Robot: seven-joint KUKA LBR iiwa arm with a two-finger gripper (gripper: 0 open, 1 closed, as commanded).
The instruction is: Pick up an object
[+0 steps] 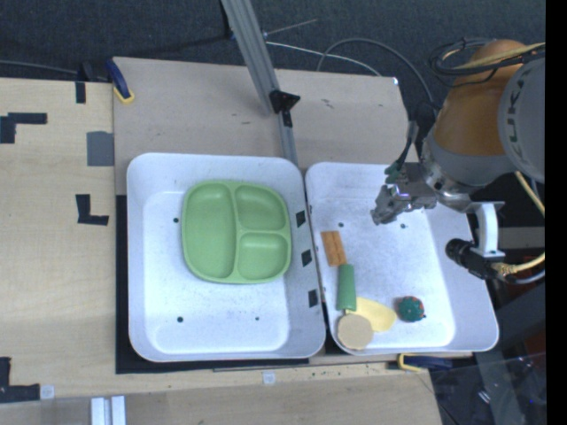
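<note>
Objects for picking lie in the right bin [461, 326], all well below and to the left of the end effector [387, 209] as the view shows them: an orange block [333, 248], a green cylinder [345, 287] just under it, a yellow piece [376, 313] with a tan disc [355, 330] touching its lower left, and a small teal and red ball [409, 308] beside them. The end effector hangs over the upper part of that bin, above bare white floor, with nothing between its fingers; whether they are spread or pressed together I cannot tell at this size. The left bin [146, 237] carries 1 green divided plate [236, 231], well off to the left of the end effector. By my reading the task is at the approach step, with no grasp made. The next move calls for choosing 1 target, probably the orange block as the nearest, travelling toward it, squaring the fingers across its short width, then descending.
</note>
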